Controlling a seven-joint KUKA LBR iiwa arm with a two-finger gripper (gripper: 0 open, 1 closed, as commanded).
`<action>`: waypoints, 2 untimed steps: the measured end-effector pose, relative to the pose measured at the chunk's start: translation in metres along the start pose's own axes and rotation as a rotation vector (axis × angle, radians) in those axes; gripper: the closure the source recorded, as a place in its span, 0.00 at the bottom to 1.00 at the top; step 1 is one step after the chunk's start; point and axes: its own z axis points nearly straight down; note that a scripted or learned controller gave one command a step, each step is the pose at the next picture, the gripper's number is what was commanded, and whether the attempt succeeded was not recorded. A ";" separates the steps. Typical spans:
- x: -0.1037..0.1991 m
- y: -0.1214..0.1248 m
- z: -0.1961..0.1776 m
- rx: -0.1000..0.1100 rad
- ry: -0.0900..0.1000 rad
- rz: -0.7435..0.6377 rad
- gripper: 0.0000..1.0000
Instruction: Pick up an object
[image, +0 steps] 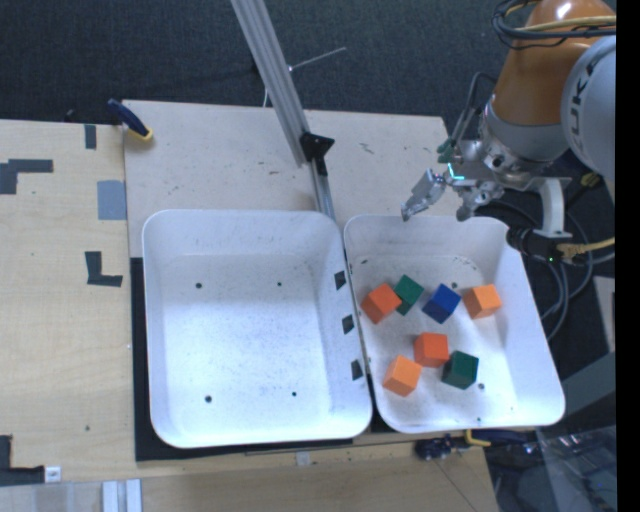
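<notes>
No legible text (anywhere visible)

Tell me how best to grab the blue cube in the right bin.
Come straight down from above on the blue cube with the gripper. A green cube lies close on its left and an orange cube sits just to its right, so the fingers would probably fit best on its near and far faces, turned to match its rotated pose.

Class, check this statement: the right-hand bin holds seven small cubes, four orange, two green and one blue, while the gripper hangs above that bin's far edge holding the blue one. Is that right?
One thing is wrong. In the camera view the gripper holds nothing; its fingers are open above the right-hand bin's far edge. The blue cube lies in the bin among the orange and green cubes. The counts are correct.
</notes>
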 end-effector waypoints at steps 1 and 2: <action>0.000 0.001 -0.003 -0.005 -0.001 -0.001 0.00; 0.001 -0.001 0.062 0.003 -0.002 0.000 0.00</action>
